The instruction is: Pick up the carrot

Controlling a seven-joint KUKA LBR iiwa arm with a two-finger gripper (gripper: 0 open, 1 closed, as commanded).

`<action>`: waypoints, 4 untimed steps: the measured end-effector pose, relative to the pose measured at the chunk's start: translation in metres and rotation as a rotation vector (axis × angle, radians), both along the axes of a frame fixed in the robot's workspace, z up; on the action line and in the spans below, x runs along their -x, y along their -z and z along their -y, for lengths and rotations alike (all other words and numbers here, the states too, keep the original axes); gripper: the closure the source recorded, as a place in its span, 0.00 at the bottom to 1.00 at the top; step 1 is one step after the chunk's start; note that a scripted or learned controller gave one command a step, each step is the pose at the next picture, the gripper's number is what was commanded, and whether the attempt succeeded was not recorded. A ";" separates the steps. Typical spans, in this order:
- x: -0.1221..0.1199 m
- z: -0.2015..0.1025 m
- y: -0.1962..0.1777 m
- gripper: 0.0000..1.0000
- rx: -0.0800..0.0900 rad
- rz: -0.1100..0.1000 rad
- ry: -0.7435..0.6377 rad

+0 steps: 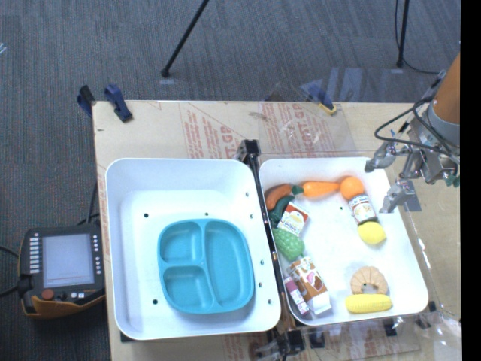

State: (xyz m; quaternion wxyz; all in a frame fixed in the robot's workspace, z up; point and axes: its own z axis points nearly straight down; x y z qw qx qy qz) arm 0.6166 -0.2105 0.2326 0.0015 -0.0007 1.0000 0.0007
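Observation:
The carrot [322, 189] is orange with a green stem end pointing left. It lies near the back wall of the right bin [418, 265], between a reddish-orange sausage-like piece [276, 195] and a round orange fruit [351, 186]. My gripper [391, 179] hangs over the bin's back right corner, to the right of the carrot and apart from it. It is open, with nothing between its fingers.
The right bin also holds a small bottle [363, 209], a lemon [371, 233], a green vegetable [287, 243], two small cartons [310, 283], a biscuit [368, 280] and a corn cob [368, 304]. A blue divided plate [204, 265] lies in the left bin [124, 201].

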 end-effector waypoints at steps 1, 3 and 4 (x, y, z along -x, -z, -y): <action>-0.026 -0.007 0.133 0.00 -0.001 -0.001 -0.144; -0.030 -0.011 0.121 0.00 -0.001 0.008 -0.151; -0.029 0.002 0.144 0.00 0.000 0.000 0.215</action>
